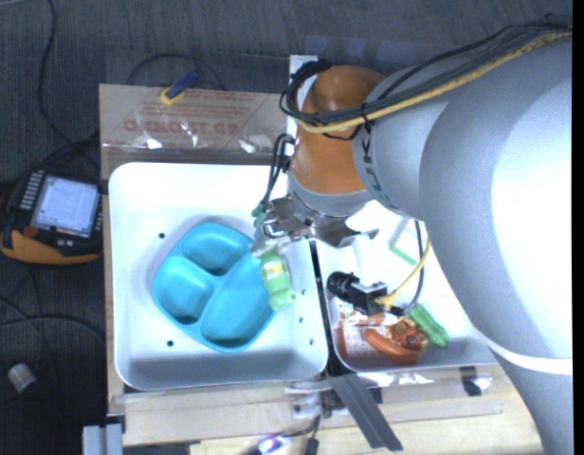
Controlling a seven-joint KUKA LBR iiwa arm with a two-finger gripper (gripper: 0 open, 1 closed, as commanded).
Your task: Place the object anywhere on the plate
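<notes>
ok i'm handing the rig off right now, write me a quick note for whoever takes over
Hand: low over the left bin, at the right edge of the blue plate. This view does not settle whether it grips anything.
Object: the yellow-green item sits just below the hand, overlapping the plate's right rim.
Done: the item is at the plate.
Left: check that it really rests on the plate rather than hanging or tipping off the rim, then let go if needed and lift the arm clear.
Other: a toy hot dog lies in the right bin.
</notes>
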